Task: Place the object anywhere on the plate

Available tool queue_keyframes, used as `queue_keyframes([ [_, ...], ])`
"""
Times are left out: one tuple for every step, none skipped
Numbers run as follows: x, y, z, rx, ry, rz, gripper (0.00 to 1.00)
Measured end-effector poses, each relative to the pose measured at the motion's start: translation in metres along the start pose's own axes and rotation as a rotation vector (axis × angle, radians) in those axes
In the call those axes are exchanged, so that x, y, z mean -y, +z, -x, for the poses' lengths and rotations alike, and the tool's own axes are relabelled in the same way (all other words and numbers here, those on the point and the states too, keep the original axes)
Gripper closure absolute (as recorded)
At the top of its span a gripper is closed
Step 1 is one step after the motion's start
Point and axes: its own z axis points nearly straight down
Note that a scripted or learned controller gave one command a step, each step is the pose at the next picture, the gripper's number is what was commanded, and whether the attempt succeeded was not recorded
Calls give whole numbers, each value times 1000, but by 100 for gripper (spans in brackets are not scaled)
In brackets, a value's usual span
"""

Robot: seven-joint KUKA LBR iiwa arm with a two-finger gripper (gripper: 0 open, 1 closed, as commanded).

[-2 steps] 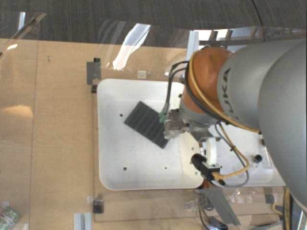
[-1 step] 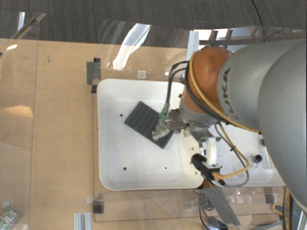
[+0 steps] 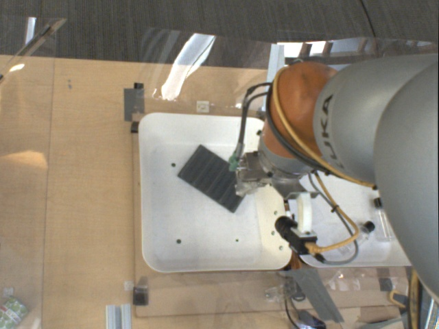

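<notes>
The left bin [image 3: 158, 245] has open white floor along its left and lower parts — the dark ribbed plate [image 3: 209, 177] lies tilted near the middle. The arm [image 3: 357, 129] and its cables [image 3: 329, 242] crowd the bin's right side.

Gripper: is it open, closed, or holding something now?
Gripper: cannot be told; it is over the right edge of the dark ridged plate, fingers hidden.

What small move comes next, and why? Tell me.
Probably ease the hand straight up a little to check the grasp: it sits at the right edge of the dark ridged plate in the left bin, and the wrist hides any held object.
</notes>
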Motion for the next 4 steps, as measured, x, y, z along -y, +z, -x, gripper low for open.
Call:
queue_keyframes([
  [0, 0, 0, 0, 1, 0, 0],
  [-2, -11, 0, -1, -3, 4, 100],
  [27, -54, 39, 5, 298, -6, 100],
  [31, 22, 11, 4, 151, -10, 100],
])
